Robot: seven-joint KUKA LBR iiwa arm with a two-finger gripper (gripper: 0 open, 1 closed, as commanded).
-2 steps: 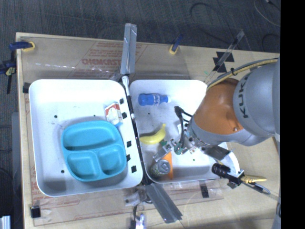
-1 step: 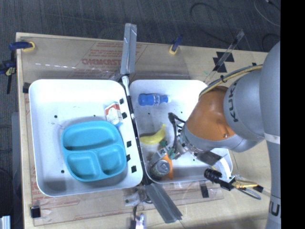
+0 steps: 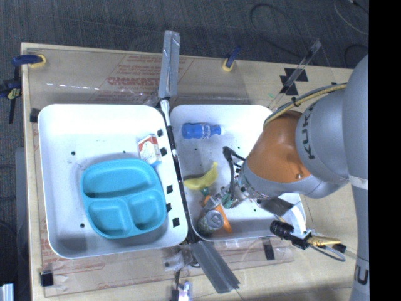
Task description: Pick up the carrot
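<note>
Gripper point(image 3: 227, 196) mostly hidden under the arm's wrist, finger state unreadable. Carrot point(image 3: 223, 223) only partly visible, tucked behind the can point(image 3: 212, 220). Small packet point(image 3: 148, 148) in the left bin point(image 3: 56, 168): label too small to read.

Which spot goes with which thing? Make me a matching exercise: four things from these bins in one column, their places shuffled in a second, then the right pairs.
Things:
1. blue bottle
2. banana
3. blue tray
4. small packet

Places:
A. lying flat in the left bin
B. near the far wall of the right bin
C. in the left bin, by the divider, at the tray's far corner
D. middle of the right bin, just beyond the carrot and a can

Pairs: 1-B, 2-D, 3-A, 4-C
</note>
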